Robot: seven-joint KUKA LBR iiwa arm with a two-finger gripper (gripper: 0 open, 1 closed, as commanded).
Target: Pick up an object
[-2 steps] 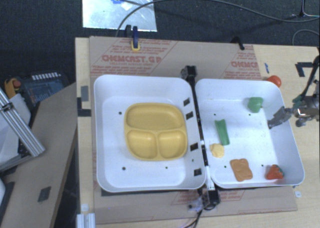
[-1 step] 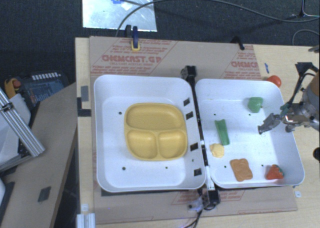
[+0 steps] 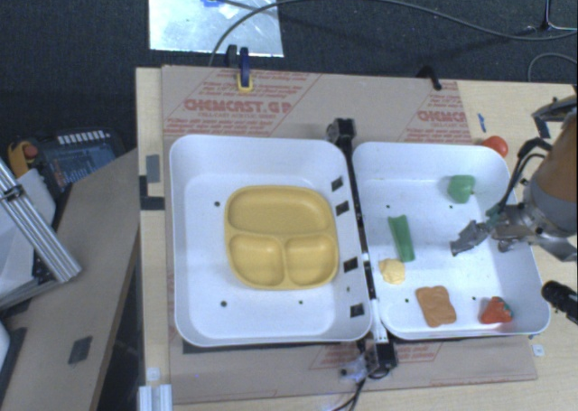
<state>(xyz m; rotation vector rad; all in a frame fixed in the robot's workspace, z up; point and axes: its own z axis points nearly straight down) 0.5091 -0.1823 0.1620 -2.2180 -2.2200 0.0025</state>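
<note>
The green stick (image 3: 400, 238), a long narrow piece of toy food, lies in the right bin (image 3: 424, 158) near its left wall, its length running roughly far to near with a slight tilt. It sits to the left of the gripper (image 3: 470, 239), apart from it, with bare white bin floor between them. The gripper hangs over the middle of the right bin, its dark fingers (image 3: 462, 245) pointing left and slightly toward the near side; whether they stand wide or narrow cannot be told from this slanted view, and nothing is seen between them. Just near the green stick's lower end lies a small yellow piece (image 3: 392, 270), close to the divider. Farther right along the near side of the bin rests an orange-brown slice (image 3: 436, 305), and in the near right corner a red strawberry (image 3: 495, 311). A rounded green piece (image 3: 461, 187) lies toward the far side of the bin, beyond the gripper. The left bin (image 3: 194, 174) holds a yellow divided plate (image 3: 278, 236) with three compartments, lying flat at its centre.
</note>
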